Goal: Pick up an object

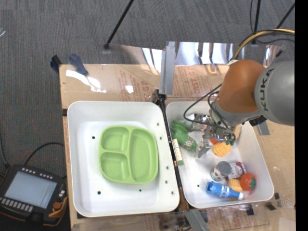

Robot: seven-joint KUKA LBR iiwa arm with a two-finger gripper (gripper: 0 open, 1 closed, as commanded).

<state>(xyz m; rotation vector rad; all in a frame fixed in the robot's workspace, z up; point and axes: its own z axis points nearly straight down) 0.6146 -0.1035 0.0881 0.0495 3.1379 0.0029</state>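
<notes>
The arm (255,88) reached in over the right bin (262,153), its tool (210,139) lowered among the toys there. Whether the tool was apart or together, I could not tell from where I stood. A yellow corn-like piece (222,149) lay just beside the tool, with a green toy (183,134) near its other side. Further toward the bin's near edge sat a small can (222,170), a red tomato-like ball (248,181) and a blue-and-white bottle (224,190) lying on its side. The left bin (82,129) held a green divided plate (129,154). Both bins rested on the surface (110,81).
</notes>
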